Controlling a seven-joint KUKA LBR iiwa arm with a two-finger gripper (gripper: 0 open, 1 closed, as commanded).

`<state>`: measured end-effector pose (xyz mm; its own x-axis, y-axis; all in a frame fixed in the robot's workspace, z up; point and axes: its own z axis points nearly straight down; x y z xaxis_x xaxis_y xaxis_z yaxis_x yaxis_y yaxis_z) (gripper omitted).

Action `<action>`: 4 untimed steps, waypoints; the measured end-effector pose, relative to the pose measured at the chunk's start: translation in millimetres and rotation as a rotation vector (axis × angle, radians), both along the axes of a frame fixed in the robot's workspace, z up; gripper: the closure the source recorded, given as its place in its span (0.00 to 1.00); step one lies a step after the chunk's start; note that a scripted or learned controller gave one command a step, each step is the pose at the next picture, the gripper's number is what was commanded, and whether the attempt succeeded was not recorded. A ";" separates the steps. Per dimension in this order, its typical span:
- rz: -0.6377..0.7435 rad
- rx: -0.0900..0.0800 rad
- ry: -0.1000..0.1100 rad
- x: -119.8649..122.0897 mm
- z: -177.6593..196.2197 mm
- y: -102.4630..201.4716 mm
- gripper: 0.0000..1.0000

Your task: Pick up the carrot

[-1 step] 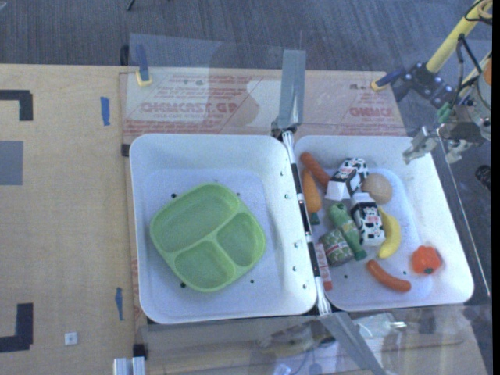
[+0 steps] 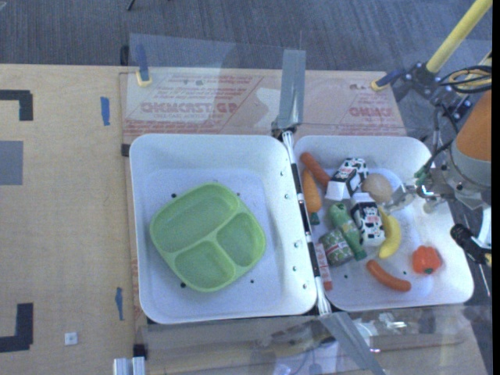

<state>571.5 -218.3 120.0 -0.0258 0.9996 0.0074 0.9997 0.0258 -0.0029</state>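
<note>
A: Fig. 1, carrot (image 2: 312, 192): where?
B: Right bin (image 2: 461, 286), hard against its left wall, long axis running up-down. Orange, tapered. A reddish sausage (image 2: 315, 167) lies just above it, touching or nearly so; can't tell which.

A: What is obscured?
B: Gripper (image 2: 412, 196) sits at mid-right of the carrot, past the toy pile, near a pale round item (image 2: 378, 186). Metal parts blur together; whether fingers are spread or pressed together can't be told. Nothing visibly pinched. Arm (image 2: 476, 143) is cut off by the frame edge; orange band visible. Small labels on cartons unreadable.

A: Neighbours of carrot?
B: To its right: two black-and-white cartons (image 2: 353, 172), a green bottle (image 2: 345, 226), a green-red packet (image 2: 337, 248), a banana (image 2: 390, 237). Further lower right: a 2nd sausage (image 2: 388, 276) and an orange pepper (image 2: 426, 260), well apart from carrot.

A: Surface and room?
B: Left of carrot, across the divider, the left bin (image 2: 156, 162) holds a green 3-compartment tray (image 2: 208, 236). Bins rest on a tan bench (image 2: 62, 209) w/ black corner marks and blue tape bits. Cardboard (image 2: 203, 104) behind the bins; dark carpet (image 2: 234, 14) beyond. Yellow pole (image 2: 461, 30) at upper right.

A: Open room?
B: Carrot's left side is shut in by the wall; right side has a narrow gap before the bottle. White floor is bare along the right bin's bottom-right.
</note>
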 end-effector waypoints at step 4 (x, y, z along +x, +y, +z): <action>-0.649 -0.008 0.001 -91.9 49.7 25.8 0.00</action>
<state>479.6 -192.5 169.7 0.5835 0.8121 -0.0010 0.8121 -0.5835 -0.0019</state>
